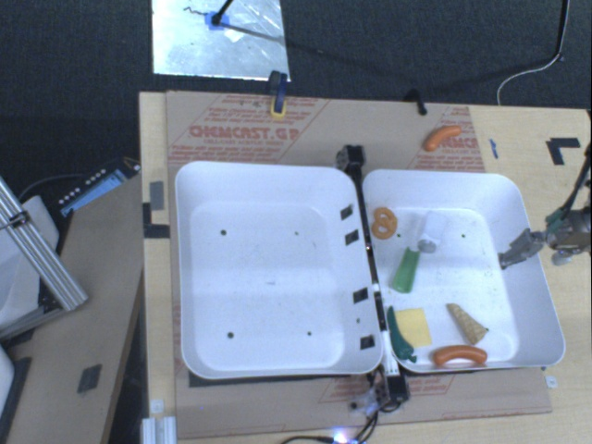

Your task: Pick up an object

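The hand (518, 250) sits at the three o'clock rim of the right bin (532, 289), low over the edge, with nothing between its tips; at this size I cannot tell whether it is spread or closed. All candidate objects lie in that bin, well apart from the hand. A green bottle (406, 270) leans near the bin's centre, with a small grey cap-like piece (426, 245) just above it at twelve o'clock. An orange pretzel-shaped ring (383, 222) lies at ten o'clock, close to the wall shared with the left bin (268, 266). A yellow square block (413, 326) and a dark green piece (399, 336) crowd the seven o'clock corner, a tan cone (467, 321) lies at five o'clock, and an orange sausage (459, 356) rests against the six o'clock rim. Another sausage-like item (442, 138) lies outside on the bench (546, 155) at twelve o'clock.

The risks, as I judge them: the hand is so near the rim that a descent here would strike the bin wall. The sausage and the yellow block hug walls, leaving little room for a finger on the outer side. The cone and bottle are tapered and may squirt out of a squeeze. The clustered corner pieces could be nudged together instead of gripped.
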Controlling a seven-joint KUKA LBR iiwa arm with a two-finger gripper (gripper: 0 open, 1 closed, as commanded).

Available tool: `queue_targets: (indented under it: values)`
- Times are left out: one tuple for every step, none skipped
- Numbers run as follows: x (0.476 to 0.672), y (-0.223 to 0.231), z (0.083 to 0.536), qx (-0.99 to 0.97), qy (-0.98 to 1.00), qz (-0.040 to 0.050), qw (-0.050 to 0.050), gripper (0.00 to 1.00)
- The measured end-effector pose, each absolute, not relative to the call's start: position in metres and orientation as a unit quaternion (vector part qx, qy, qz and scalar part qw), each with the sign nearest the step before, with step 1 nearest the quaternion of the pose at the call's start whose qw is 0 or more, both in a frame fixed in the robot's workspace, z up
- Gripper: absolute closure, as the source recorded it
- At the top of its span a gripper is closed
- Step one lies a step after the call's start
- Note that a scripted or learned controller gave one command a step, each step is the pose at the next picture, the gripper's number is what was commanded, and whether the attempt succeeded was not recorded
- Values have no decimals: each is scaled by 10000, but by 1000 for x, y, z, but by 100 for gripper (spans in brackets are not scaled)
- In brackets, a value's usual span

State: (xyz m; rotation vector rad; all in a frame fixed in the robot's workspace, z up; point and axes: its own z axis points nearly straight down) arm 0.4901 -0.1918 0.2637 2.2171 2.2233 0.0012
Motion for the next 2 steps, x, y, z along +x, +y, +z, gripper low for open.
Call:
queue_targets:
  values:
    - [504, -175, 77, 7062, 7080, -4, -20, 0]
    - [486, -106, 84, 7050, 7092, 4, -8, 0]
